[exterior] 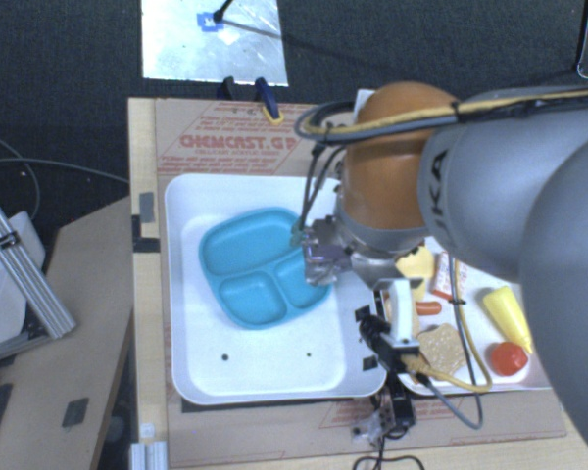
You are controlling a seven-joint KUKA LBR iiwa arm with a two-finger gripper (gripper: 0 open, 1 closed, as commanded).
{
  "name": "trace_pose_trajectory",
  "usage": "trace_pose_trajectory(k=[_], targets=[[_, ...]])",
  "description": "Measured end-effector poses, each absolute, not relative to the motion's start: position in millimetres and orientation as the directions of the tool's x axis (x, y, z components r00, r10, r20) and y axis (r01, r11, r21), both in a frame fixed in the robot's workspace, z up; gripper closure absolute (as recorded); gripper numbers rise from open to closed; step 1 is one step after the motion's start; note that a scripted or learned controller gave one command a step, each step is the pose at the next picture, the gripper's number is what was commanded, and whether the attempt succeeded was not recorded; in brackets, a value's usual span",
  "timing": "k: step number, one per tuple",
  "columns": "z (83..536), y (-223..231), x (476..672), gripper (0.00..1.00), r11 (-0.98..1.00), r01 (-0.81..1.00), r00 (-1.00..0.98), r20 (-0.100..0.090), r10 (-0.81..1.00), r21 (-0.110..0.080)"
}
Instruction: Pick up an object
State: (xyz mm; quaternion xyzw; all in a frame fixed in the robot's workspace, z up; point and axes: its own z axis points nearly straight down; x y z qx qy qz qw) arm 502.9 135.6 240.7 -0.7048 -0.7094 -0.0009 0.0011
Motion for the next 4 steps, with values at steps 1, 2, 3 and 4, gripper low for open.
trace_pose_trajectory(k=[1,2,3,4], targets=[[311.7,173.5,486.7,1.0,0.01,1.0,-0.01,0.005,1.0,0.007],[322.6,164.3,487.1,1.0,0.005,1.0,-0.005,0.001,1.0,0.003],[278.6,162.6,486.7,1.0,0.0,1.0,0.0,0.0,1.0,-0.001],[463.3,153.0,487.7,1.0,0.005,1.0,-0.005,0.007,1.0,0.019]])
